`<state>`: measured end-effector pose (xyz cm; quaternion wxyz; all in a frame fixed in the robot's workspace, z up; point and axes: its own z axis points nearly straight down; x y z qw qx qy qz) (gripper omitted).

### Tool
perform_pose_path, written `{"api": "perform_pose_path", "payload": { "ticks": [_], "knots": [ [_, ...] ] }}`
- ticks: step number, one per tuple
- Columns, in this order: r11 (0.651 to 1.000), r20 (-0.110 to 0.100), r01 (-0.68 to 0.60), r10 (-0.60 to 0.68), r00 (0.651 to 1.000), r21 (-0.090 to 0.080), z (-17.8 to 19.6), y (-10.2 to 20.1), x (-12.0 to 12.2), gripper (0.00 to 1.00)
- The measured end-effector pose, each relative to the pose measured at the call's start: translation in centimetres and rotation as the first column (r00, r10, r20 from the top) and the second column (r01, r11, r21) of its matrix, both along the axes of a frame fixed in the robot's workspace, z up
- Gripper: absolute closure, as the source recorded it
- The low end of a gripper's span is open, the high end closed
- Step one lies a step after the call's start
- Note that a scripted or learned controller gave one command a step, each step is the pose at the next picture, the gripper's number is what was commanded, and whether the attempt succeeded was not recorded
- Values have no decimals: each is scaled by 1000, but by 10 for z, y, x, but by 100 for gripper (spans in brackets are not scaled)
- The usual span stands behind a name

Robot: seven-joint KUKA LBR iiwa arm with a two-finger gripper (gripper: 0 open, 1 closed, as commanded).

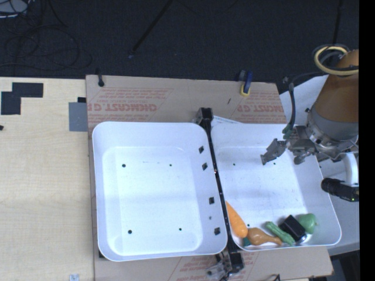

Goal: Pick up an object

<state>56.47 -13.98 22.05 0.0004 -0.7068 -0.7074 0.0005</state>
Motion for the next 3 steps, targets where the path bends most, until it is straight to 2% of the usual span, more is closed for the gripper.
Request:
{"api": "perform_pose_path", "payload": {
  "ticks": [1, 2, 3],
  "knots": [
    [1000, -2, 0, 0, 1000, 1, 10, -1, 0, 100],
    [1000, -16, -2, 2, 1000, 6, -93, 60, -59, 100],
    [1000, 10, -9, 9, 1000, 2, 4, 135, 5, 100]
  ]
}}
